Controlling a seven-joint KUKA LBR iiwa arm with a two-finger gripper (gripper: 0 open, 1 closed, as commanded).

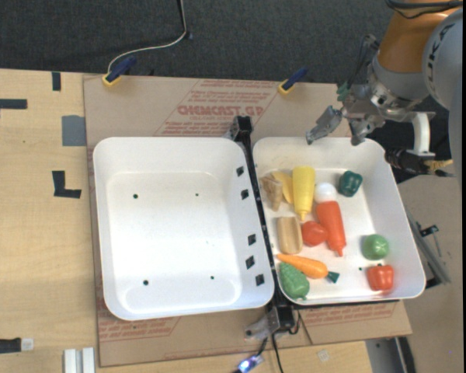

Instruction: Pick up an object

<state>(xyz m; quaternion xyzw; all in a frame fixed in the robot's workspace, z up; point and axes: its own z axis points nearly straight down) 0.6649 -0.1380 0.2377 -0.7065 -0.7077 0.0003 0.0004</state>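
Toy food (324,225), a heap of plastic pieces, filling the right bin (401,208) from its far-left part down to its near edge. Yellow bottle-shaped piece (303,190) upright in the picture near the bin's centre, tan crinkled pieces (275,189) just to its left, tan bread-like block (288,234) below them. Orange-red bottle with white cap (331,218) beside the yellow one, small red piece (313,234) touching it. Dark green piece (349,183) toward the far-right part, light green ball (376,246) by the right edge, red pepper (380,277) in the near-right corner. Carrot (304,266) and green vegetable (294,284) along the near edge.

Printed in red on the cardboard sheet (210,107) beyond the bins: "CHEMCAST G.P.", smaller lines around it too faint to read.

Gripper (340,130) hanging above the right bin's far edge, fingers spread apart, nothing between them. Left bin (109,208) alongside, touching the right one.
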